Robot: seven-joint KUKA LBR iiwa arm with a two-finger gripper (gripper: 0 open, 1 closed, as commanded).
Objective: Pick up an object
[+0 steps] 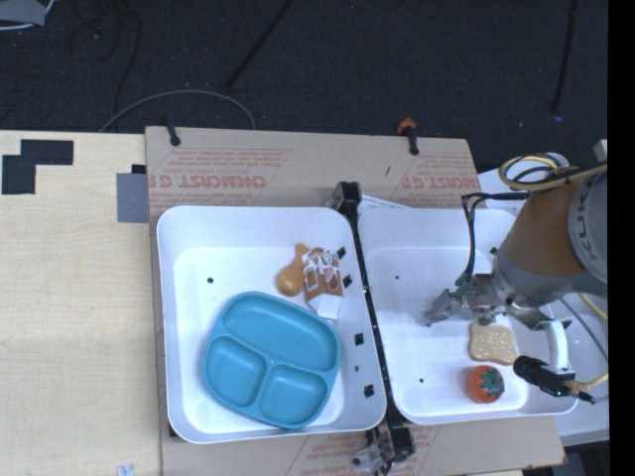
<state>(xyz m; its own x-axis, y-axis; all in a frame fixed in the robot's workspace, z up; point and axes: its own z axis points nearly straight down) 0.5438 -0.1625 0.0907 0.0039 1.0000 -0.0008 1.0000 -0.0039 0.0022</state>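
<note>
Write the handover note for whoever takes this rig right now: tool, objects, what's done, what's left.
Tool: low inside the right bin, near its middle, reached in from the right. It has nothing visibly in its grasp; whether it is open or shut cannot be told from this view.
Right bin: a tan toast-like piece just right of the tool, and a red tomato-like toy at the front.
Left bin: blue divided tray, with an orange and brown toy behind it by the divider.
Done: the arm is down in the bin.
Left: grasp an object and lift it; the toast-like piece is nearest.

Grey arm [595, 228], orange band [544, 228], black cable [468, 236]
</note>
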